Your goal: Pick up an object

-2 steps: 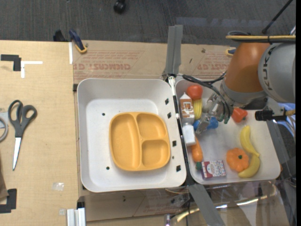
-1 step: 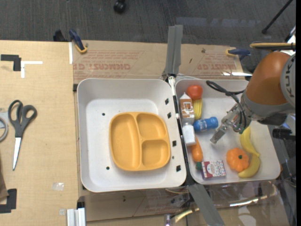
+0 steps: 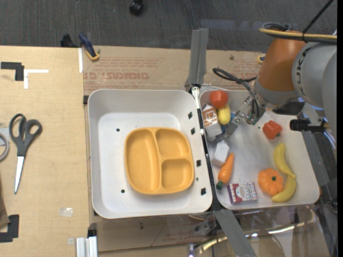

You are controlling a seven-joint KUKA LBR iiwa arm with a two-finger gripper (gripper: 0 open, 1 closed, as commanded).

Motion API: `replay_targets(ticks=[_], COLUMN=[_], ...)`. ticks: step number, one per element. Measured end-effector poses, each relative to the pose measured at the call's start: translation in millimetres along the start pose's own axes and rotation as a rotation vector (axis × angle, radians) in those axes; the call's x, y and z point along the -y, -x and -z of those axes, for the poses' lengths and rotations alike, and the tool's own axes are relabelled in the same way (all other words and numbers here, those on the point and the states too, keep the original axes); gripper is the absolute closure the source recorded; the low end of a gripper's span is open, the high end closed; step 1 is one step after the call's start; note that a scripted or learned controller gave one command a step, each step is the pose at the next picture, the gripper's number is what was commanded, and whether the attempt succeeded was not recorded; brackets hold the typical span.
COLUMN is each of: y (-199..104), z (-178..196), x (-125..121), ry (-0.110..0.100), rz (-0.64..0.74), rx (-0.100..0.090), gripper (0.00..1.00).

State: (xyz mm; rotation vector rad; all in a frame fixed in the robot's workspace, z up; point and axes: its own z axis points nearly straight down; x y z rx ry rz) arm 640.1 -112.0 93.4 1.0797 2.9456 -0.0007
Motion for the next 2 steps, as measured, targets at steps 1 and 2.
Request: replay_targets(ticks=[1, 2], y=[-47.0, -97.2], z=[-0.8, 1.6], x=[52.4, 94.7], ry=[-0.001, 0.002], rz=[0.083, 0.041], rx=[-0.002, 0.008], gripper=[0.0, 0.0])
